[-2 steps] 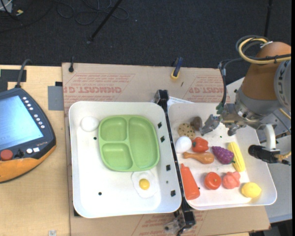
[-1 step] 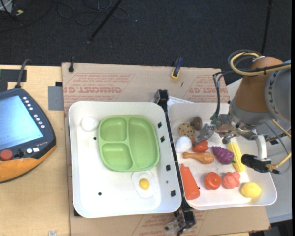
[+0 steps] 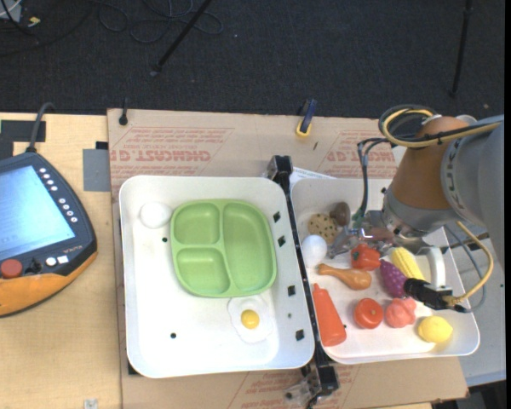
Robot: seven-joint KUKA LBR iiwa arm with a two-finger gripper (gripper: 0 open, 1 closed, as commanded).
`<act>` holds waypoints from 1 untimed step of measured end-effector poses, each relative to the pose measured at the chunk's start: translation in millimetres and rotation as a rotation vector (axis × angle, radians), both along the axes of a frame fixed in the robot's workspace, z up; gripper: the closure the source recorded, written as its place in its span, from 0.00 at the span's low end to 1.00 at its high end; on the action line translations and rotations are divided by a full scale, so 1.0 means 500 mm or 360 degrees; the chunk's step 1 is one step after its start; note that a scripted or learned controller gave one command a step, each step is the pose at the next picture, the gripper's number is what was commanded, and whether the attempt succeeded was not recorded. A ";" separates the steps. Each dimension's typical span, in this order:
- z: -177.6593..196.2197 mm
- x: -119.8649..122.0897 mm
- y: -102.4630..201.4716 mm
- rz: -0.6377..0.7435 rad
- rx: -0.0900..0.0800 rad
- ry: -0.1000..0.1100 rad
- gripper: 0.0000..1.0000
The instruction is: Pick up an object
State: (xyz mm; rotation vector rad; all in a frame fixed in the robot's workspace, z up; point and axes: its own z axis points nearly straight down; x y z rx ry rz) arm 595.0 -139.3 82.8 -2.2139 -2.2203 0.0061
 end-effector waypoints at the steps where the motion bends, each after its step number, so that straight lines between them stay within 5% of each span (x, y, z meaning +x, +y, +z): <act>1: 0.018 0.001 -0.002 -0.0003 0.0004 0.0005 1.00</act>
